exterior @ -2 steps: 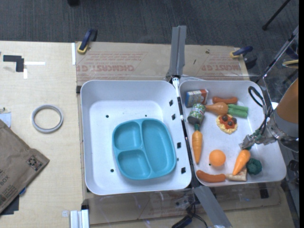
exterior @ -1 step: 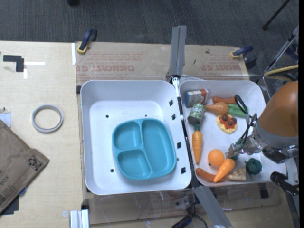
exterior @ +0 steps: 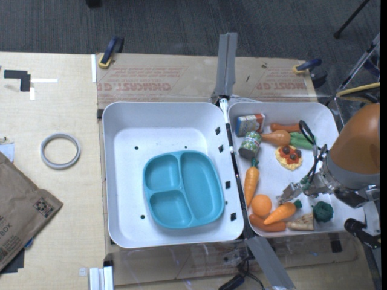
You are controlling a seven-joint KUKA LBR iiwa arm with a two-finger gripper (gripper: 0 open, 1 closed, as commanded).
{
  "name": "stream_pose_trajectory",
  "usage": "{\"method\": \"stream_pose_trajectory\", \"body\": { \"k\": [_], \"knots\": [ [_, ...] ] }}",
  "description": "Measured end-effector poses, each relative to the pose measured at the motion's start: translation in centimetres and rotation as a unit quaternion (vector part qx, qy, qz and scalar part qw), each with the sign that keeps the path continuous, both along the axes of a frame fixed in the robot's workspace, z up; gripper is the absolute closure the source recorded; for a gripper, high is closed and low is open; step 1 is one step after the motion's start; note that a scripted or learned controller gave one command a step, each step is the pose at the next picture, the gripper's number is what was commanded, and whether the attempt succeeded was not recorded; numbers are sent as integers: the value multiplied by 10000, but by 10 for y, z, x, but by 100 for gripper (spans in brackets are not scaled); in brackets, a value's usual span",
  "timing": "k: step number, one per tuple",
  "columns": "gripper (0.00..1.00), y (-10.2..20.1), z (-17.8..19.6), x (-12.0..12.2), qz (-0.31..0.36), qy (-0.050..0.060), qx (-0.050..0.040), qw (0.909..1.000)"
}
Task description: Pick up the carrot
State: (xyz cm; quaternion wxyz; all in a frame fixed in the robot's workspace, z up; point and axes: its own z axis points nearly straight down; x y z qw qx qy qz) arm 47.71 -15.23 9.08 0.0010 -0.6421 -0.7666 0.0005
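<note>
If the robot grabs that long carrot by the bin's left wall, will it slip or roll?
The carrot looks smooth and tapered, so it may slip out of a pinch. Its round body would probably roll if nudged sideways. It looks like stiff, light toy plastic.

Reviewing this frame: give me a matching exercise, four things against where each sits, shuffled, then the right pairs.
Things:
1. blue divided plate
2. roll of tape
3. orange
4. blue clamp

Places:
A. on the bare bench, left of both bins
B. in the right bin, near its front edge
C. in the left bin
D. on the cardboard's far edge, behind the left bin

Pairs: 1-C, 2-A, 3-B, 4-D
</note>
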Motion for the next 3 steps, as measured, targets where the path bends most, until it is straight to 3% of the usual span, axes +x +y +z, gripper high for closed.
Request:
{"method": "stream_pose_trajectory", "body": {
  "k": [1,2,3],
  "knots": [
    [0,44,1,1,815,-13,-4,9967],
    [0,52,0,1,612,-11,-1,9981],
    [0,-18,1,1,1893,-16,-7,9819]
  ]
}}
